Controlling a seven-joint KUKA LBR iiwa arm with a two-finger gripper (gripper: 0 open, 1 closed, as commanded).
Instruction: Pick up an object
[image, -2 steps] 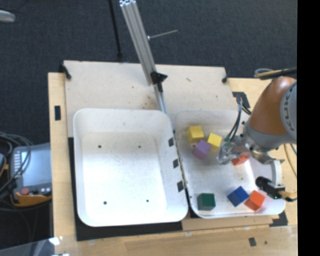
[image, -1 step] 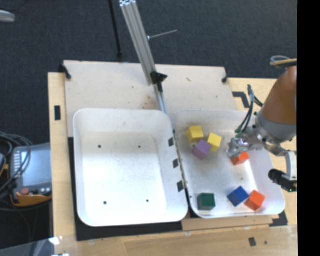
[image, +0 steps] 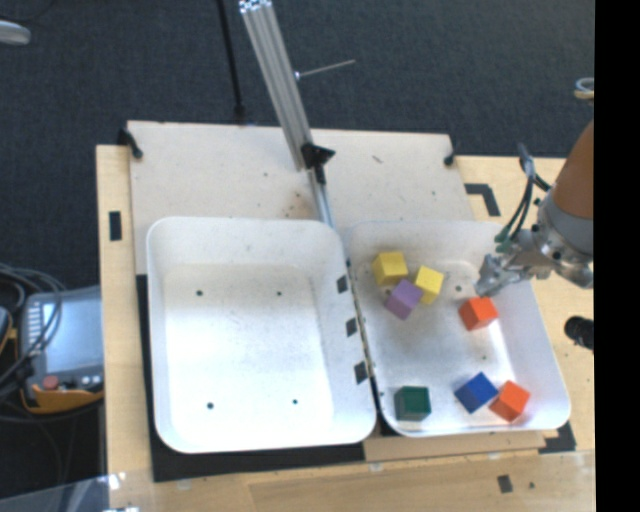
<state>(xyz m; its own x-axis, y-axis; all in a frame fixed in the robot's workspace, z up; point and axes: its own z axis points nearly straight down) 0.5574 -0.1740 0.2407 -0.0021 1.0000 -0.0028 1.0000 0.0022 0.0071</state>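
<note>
On the counter (image: 290, 180), right bin (image: 530, 350) holds yellow cubes (image: 391, 267) and (image: 429, 283), purple cube (image: 403, 298), green cube (image: 412, 402), blue cube (image: 477, 391), orange cubes (image: 510, 399) and (image: 478, 313), the last near the bin's far right edge just below the end effector (image: 497, 275), grip state unclear.

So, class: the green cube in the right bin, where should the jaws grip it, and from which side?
Probably from straight above, closing on the green cube's left and right faces. It sits near the right bin's front wall, so a front-back pinch looks cramped; its nearest neighbour, the blue cube, stands apart on its right.
</note>
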